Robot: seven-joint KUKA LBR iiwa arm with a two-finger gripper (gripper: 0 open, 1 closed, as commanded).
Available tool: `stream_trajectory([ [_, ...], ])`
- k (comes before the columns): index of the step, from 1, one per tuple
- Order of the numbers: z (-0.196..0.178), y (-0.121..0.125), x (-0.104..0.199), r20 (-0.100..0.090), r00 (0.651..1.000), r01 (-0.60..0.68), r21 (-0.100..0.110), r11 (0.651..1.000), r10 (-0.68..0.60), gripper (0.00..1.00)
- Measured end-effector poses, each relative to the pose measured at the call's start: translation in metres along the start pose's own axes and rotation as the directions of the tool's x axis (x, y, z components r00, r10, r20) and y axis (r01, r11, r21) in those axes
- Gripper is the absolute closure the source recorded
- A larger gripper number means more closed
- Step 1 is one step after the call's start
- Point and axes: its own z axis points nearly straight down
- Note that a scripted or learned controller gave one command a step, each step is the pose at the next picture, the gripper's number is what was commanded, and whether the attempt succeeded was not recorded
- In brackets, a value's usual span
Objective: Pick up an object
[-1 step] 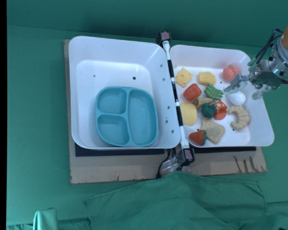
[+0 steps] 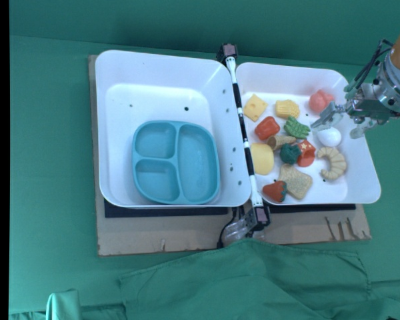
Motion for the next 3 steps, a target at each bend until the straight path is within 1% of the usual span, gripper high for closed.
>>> stream_trajectory([
  [1, 0.059, 0.005, 0.004, -0.001, 1.000, -0.001, 0.006, 1.000, 0.001, 0.00],
  [2, 0.120, 0.006, 0.006, -0.002, 1.000, -0.001, 0.007, 1.000, 0.001, 0.00],
  [3, 0.178, -0.001, 0.009, -0.001, 1.000, -0.001, 0.005, 1.000, 0.001, 0.00],
])
